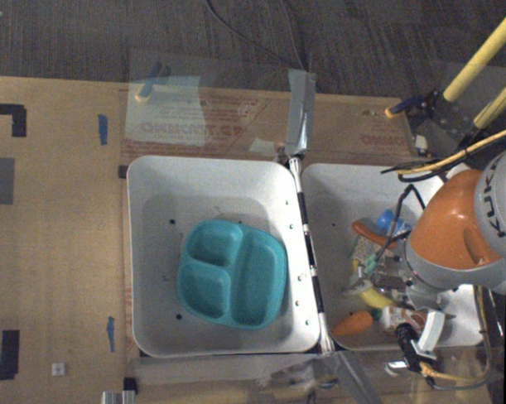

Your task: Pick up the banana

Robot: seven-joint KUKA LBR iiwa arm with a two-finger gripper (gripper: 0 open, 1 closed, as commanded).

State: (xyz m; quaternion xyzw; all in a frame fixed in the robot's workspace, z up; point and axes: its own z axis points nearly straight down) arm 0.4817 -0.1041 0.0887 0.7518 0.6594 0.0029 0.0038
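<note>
In the right bin [328, 191], a yellow banana [376, 298] lies partly hidden.

From my console, the arm [463, 233] covers much of the right bin [328, 187], and its bulk runs off the picture's right edge. The gripper [381, 286] sits low among the clutter, and I cannot make out its fingers. A yellow piece [375, 298] beneath it may be the banana; too little shows to say. The blue object [386, 220] and orange carrot-like item [353, 324] are partly covered.
</note>
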